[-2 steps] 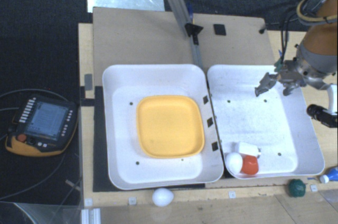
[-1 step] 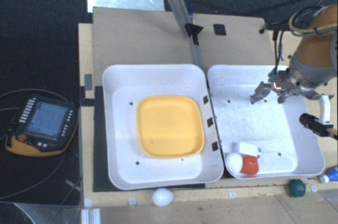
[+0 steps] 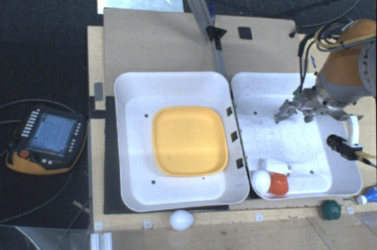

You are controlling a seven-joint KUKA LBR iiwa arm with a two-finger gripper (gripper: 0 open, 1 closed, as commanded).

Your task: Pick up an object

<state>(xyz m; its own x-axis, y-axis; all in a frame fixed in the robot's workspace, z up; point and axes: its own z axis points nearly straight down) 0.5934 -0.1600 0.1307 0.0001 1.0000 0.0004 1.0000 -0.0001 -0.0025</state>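
Gripper (image 3: 293, 112) hovers over bare floor of right bin (image 3: 306, 151), fingers spread, nothing held. Risk: closing on air, since red object (image 3: 278, 184) and white egg (image 3: 261, 180) sit well apart at near wall.

Two shallow white plastic bins sit side by side, a left bin (image 3: 126, 142) and a right bin (image 3: 330, 181); the left one holds one square yellow plastic plate (image 3: 190, 140), while the right one holds one white egg-shaped ball (image 3: 260, 179), one round orange-red object (image 3: 278, 184) and one small white block (image 3: 275, 165). On the bench's front edge lie one more white egg-shaped ball (image 3: 181, 220) and one dark green ball (image 3: 331, 210), and one handheld control pendant with a screen (image 3: 46, 138) rests on the floor to the left.
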